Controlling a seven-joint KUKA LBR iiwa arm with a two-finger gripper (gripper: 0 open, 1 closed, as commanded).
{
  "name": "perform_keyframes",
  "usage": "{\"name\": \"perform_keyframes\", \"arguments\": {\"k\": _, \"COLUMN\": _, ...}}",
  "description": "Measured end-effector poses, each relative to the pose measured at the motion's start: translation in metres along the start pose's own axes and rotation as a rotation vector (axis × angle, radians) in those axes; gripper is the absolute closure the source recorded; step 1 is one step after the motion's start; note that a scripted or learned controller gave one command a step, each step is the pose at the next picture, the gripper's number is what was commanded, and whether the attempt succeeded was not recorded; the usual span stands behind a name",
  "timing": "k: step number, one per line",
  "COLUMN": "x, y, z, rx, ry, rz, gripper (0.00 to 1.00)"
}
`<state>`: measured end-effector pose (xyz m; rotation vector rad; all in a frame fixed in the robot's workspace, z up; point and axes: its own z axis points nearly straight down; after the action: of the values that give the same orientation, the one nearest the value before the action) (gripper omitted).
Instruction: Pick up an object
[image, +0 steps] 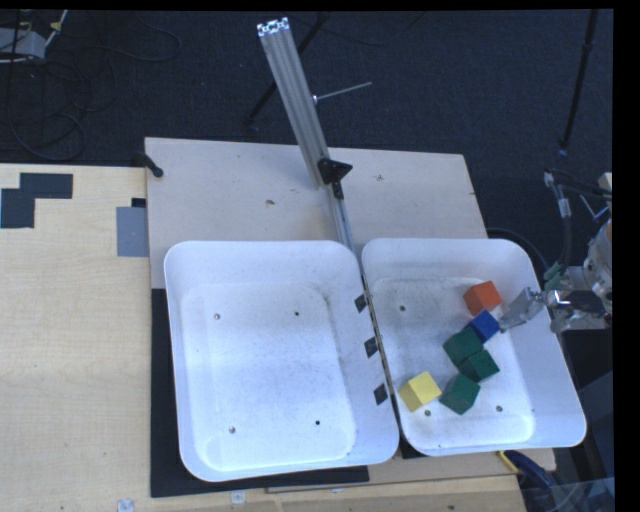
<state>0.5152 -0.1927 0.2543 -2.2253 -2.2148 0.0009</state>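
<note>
Beside the blue block (484, 324), which looks light, stiff and best pinched across flat sides, the hand (522, 308) hovers, its state unclear.

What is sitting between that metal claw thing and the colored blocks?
Nothing visible. The end effector reaches over the right bin's rim, and the blue block and orange block lie just beside it with bare bin floor between.

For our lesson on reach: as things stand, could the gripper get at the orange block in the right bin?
Probably yes. The gripper sits at the right bin's right rim, just beside the orange block, with nothing between them; the blue block lies close below.
</note>
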Motion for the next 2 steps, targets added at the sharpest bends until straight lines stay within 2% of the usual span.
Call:
{"name": "perform_keyframes", "arguments": {"k": 1, "x": 0.009, "y": 0.043, "z": 0.129, "rx": 0.006, "ry": 0.002, "rz": -0.01, "gripper": 0.0}}
{"name": "perform_keyframes", "arguments": {"k": 2, "x": 0.007, "y": 0.042, "z": 0.115, "rx": 0.004, "ry": 0.001, "rz": -0.005, "gripper": 1.0}}
